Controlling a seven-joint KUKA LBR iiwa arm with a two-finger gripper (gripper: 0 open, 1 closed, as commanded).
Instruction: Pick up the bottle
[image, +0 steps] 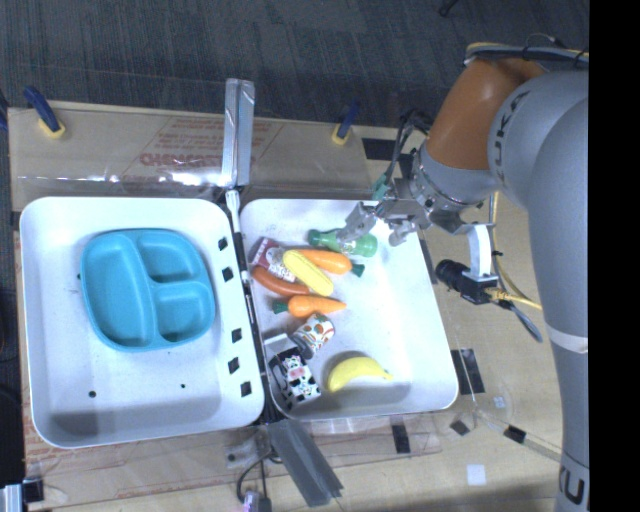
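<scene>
The pincer (372, 226) hovers with fingers spread apart, directly above the green bottle (338, 240) lying among toy food in the right bin (420, 330). This looks like the approach step; next it must descend and close.

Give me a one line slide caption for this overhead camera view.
KUKA arm's gripper poised at the green bottle in the right bin of toy food; blue tray in the left bin.

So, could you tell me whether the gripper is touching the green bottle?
Cannot tell. In the camera view the gripper overlaps the green bottle at its right end, but the slanted overhead angle shows neither plain contact nor a gap.
</scene>
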